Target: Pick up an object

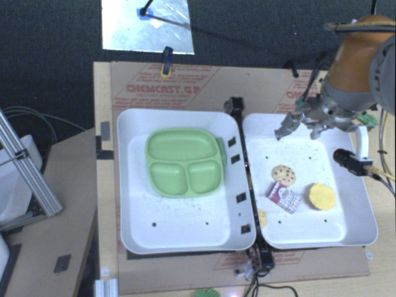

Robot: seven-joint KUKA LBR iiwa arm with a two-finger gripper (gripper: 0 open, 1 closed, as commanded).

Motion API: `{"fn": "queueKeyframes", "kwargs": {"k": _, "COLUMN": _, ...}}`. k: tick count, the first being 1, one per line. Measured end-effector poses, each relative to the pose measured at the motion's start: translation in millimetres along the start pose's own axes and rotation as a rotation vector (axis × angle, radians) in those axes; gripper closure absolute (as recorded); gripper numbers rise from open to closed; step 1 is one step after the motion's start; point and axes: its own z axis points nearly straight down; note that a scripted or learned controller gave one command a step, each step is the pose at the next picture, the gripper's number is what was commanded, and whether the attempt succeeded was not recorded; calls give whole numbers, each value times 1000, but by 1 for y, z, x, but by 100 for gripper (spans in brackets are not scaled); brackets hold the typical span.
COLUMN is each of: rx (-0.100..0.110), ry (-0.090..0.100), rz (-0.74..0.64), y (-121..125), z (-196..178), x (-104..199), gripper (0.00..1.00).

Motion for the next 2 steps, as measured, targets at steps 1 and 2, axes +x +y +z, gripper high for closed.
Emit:
{"fn": "queueKeyframes", "kwargs": {"k": 1, "rx": 4, "ry": 2, "rz": -4, "y": -62, "z": -19, "x": 36, "gripper": 0}}
{"fn": "queueKeyframes", "kwargs": {"k": 2, "rx": 0, "ry": -2, "rz": 5, "y": -26, "z": 16, "x": -19, "gripper": 0}}
